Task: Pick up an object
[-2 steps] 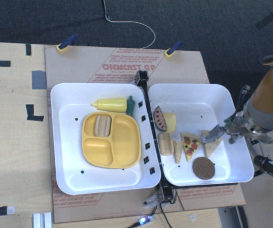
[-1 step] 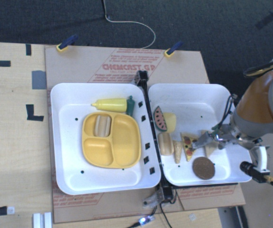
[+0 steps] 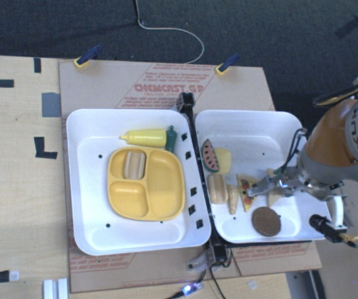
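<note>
1. Cardboard sheeting [image 3: 166, 86] covers a wooden bench [image 3: 17, 167] under two white bins; the right bin [image 3: 254, 120] sits at centre right of the frame and the left bin [image 3: 79, 167] just beside it at centre, the two meeting along a dark divider.

2. Nearest the lower edge, in the right bin, a round brown disc [image 3: 267, 221] lies flat on the floor, untouched.

3. Just above it, the gripper [image 3: 258, 190] reaches in from the right, low over the bin floor; whether its claw is released or clenched cannot be told from this angle, and nothing is visibly between its fingers.

4. Beside its tip lies a small red and yellow toy [image 3: 247, 192], then a pale bread roll [image 3: 217, 189], with a watermelon slice [image 3: 209, 156] and a yellow piece [image 3: 223, 159] further up the frame.

5. Across the divider, a yellow divided plate [image 3: 146, 184] holds a tan piece [image 3: 133, 164]; a yellow bottle [image 3: 148, 138] with a green cap lies just above it.

6. Judging by this, nothing has been lifted yet: the approach looks made, while the grasp and the raise are left.

7. Beyond, two blue and yellow clamps [image 3: 87, 56] pin the cardboard before dark carpet [image 3: 260, 17].
</note>
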Action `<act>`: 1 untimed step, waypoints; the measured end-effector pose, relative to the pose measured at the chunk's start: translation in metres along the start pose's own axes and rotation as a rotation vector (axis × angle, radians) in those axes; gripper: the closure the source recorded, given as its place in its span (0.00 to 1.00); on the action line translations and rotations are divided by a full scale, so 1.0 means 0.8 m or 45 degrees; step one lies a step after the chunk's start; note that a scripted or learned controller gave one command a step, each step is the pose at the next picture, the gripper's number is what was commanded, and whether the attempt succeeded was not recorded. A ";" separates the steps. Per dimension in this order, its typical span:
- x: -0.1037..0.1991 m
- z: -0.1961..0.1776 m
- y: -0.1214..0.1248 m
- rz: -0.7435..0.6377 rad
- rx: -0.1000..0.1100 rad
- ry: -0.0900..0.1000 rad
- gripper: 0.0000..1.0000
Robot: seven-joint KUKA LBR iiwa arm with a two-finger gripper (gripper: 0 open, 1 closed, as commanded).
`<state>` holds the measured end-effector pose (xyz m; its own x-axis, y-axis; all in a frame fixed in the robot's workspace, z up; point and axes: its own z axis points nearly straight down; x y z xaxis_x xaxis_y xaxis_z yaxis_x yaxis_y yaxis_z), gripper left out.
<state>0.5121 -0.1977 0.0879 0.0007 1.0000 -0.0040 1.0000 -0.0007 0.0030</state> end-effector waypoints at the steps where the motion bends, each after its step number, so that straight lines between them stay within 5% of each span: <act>1: 0.003 -0.013 0.002 -0.003 -0.004 0.007 1.00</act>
<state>0.5137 -0.1950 0.0986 -0.0019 1.0000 0.0012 1.0000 0.0019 0.0058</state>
